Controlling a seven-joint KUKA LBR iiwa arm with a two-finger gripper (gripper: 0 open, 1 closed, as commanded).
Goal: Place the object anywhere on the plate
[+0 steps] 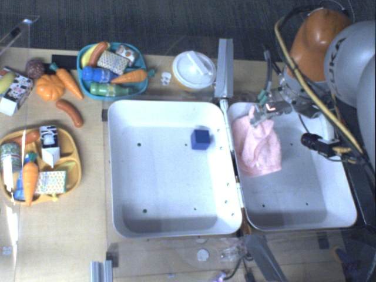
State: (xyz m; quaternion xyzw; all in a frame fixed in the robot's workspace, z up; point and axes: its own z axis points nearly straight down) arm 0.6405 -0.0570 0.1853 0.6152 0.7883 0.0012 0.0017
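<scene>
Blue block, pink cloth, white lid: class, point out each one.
blue block point(201, 138), camera view, its top face.
pink cloth point(259, 148), camera view, middle of its folds.
white lid point(194, 69), camera view, its centre.

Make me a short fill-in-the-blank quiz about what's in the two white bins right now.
1. The blue cube lies in the ___ bin.
2. The cloth in the right bin is ___ in colour.
3. The gripper is over the cloth's ___ edge.
Missing words: left; pink; top.
</scene>
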